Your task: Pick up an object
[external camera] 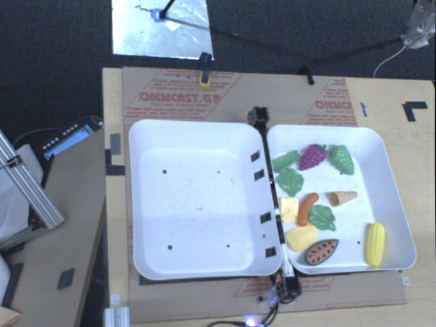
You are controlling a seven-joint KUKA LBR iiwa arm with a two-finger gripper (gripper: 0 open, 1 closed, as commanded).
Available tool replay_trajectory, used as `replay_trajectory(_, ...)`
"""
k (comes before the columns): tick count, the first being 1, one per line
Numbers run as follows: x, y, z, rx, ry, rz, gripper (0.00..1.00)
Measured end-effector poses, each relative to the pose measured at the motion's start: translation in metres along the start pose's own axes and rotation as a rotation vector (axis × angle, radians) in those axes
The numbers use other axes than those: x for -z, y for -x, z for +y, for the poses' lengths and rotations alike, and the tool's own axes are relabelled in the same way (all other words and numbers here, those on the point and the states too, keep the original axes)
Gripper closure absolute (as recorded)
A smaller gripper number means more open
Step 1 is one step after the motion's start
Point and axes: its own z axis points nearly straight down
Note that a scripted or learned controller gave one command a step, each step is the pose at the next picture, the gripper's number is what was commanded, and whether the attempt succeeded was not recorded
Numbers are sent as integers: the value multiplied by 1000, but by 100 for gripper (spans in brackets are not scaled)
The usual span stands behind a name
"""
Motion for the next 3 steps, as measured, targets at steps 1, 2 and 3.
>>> replay_trajectory(1,-176,-11,-2,-7,-13,1,100)
replay_trajectory(2,-181,-78,-2,1,0,0,100)
replay_trajectory(3,-187,-159,-21,3,-1,1,100)
